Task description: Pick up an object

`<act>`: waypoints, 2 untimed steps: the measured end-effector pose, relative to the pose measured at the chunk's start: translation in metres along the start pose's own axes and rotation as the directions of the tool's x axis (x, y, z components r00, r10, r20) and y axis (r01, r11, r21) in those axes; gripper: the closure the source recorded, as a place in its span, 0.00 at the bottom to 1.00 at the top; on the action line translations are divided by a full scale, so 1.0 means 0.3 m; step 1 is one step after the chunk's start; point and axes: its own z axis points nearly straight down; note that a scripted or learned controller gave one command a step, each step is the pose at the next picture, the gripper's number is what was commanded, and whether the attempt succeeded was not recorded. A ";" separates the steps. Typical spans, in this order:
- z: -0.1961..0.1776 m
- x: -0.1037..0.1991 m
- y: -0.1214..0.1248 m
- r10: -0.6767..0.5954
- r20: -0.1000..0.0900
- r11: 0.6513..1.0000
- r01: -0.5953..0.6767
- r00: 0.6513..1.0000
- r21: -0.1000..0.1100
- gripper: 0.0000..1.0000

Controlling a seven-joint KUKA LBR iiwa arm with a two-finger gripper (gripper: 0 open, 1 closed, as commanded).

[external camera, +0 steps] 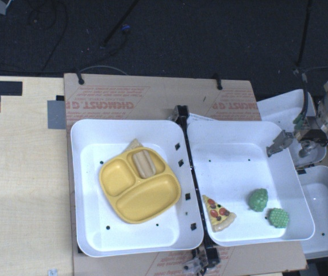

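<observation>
Altogether two green pieces (258,199), one pizza slice (218,213)

Bright bins, murky background, overall a bit soft.

The two shallow white plastic bins (86,154) are evenly lit from overhead with barely any shadow, just mild glare on their rims, while the dark floor (181,27) at 12 o'clock goes grainy and dim, and things at 3 o'clock look blurry.
</observation>
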 end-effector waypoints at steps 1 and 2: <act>-0.024 0.002 0.007 -0.003 0.003 1.000 0.003 1.000 -0.013 0.00; 0.184 -0.016 0.002 -0.002 0.001 1.000 0.002 1.000 -0.007 0.00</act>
